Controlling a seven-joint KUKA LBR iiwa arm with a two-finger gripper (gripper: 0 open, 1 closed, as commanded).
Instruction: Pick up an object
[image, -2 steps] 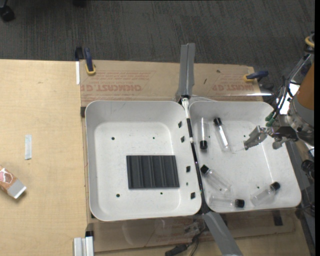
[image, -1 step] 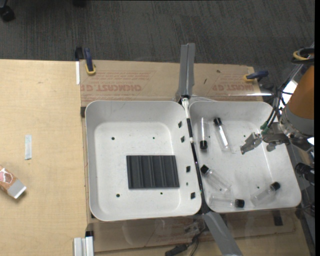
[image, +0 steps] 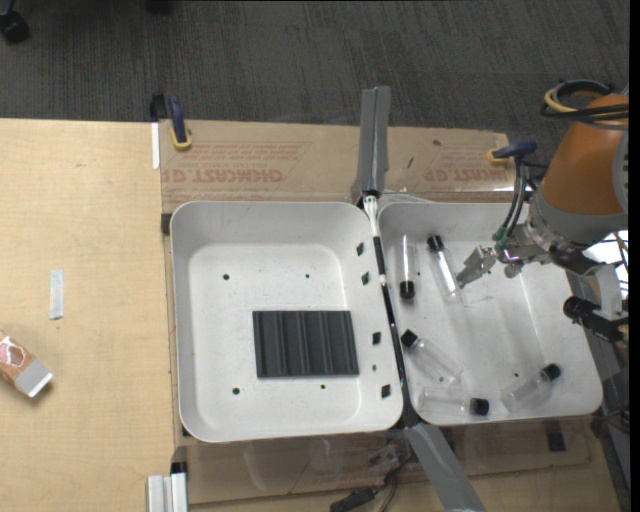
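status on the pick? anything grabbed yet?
Done: the grey arm's pincer is over the right white bin. In hand: nothing visible between its fingers. Left: the whole grasp and lift; the clear plastic vials with black caps lie on the bin floor, one just left of the pincer.

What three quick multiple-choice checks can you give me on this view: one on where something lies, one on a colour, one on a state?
1. Where does the dark ribbed tray lie?
A. In the left bin
B. In the right bin
C. On the wooden bench

2. What colour are the caps on the clear vials?
A. Red
B. Black
C. Yellow

3. How does the hand stand?
A. Gripping the ribbed tray
B. Over the right bin, no vial seen between its fingers
C. Over the left bin

Answers:
1. A, the tray rests on the floor of the left bin.
2. B, each vial ends in a black cap.
3. B, the hand sits above the right bin, beside a vial.
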